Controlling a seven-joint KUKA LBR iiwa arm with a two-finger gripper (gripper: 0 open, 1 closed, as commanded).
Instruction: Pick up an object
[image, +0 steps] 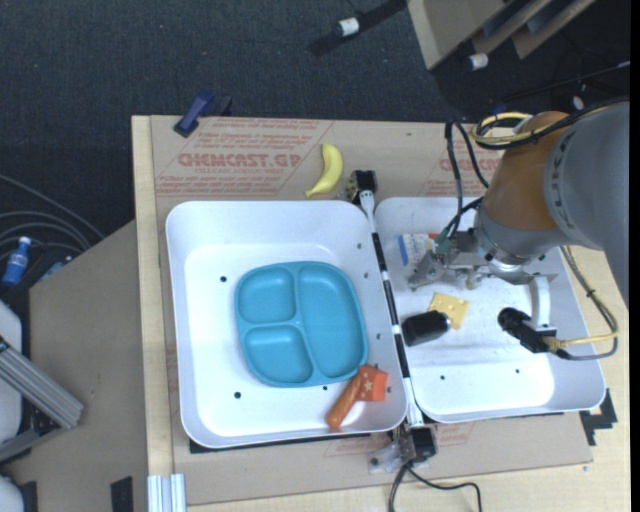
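a yellow block (449, 308) lies right of centre in the frame, in the right bin (500, 395), beside a black object (424, 326). the hand (437, 262) hovers just above it; its opening cannot be told. a blue plate (299, 322) fills the left bin (200, 300).

Yellow wedge (449, 307) flat in right bin (520, 395)

We note a yellow banana (326, 171) and a blue clip (194, 114) on the brown board (240, 150), both behind the bins.
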